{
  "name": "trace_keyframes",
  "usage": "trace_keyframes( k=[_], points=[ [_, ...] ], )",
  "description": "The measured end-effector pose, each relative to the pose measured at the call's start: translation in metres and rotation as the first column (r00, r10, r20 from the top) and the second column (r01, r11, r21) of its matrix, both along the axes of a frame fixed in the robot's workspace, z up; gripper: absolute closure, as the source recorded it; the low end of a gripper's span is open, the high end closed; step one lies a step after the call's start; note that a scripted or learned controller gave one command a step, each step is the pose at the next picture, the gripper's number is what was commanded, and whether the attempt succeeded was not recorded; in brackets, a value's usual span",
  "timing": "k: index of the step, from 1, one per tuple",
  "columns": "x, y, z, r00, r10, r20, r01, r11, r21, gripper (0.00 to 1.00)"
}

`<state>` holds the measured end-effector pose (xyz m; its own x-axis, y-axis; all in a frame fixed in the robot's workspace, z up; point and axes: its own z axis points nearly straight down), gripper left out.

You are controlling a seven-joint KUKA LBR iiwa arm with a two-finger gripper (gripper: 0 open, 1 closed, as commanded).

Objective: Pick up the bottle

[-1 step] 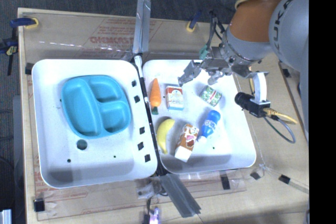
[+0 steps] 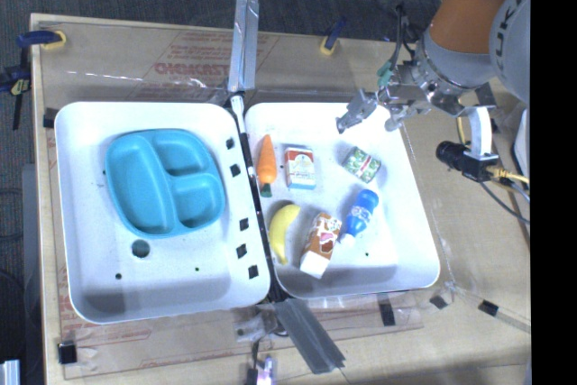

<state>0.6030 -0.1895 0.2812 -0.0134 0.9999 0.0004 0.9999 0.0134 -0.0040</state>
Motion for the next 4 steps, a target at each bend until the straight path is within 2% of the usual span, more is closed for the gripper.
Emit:
trace_keyframes(
  k=[1,2,3,4],
  points=[
    [-0.067,-0.022,-0.066,0.986,0.167,-0.001,-0.167,0.986,0.001,0.0],
    [-0.052,-0.02,-0.175,0.943,0.333,0.0,-0.333,0.943,0.003,0.0],
    [-0.115,-0.021,-0.106,0.953,0.302,0.0,-0.302,0.953,0.002,0.0],
    [-0.055,-0.02,-0.192,0.991,0.131,0.001,-0.131,0.991,0.0,0.0]
  ],
)
